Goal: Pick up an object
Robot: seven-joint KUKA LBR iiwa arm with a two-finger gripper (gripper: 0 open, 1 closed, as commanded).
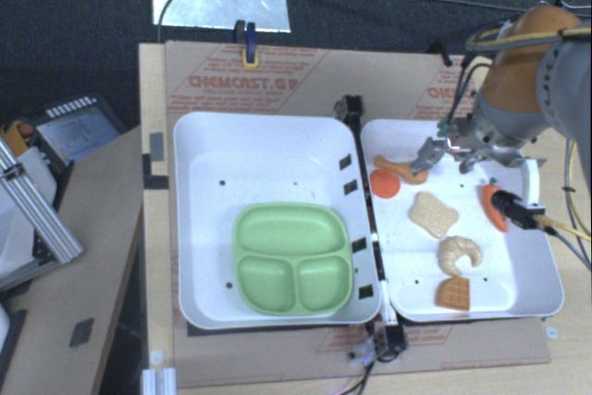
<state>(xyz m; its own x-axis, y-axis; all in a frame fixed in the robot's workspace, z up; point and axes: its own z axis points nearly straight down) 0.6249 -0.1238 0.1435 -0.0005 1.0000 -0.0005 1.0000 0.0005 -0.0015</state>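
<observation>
In left bin (199, 199), green tray (291, 256)

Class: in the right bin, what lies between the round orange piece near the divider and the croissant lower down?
In the camera view, a pale cracker-like piece lies between the round orange piece and the croissant.

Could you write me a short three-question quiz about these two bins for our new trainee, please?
1. True or false: the green divided plate lies in the left bin.
2. Which item lies nearest the front edge of the right bin? A) the croissant B) the waffle piece C) the cracker
3. Fill in: the claw hovers over the ____ part of the right bin, close to the orange drumstick-shaped toy.

Key: 1 true; 2 B; 3 rear.
</observation>
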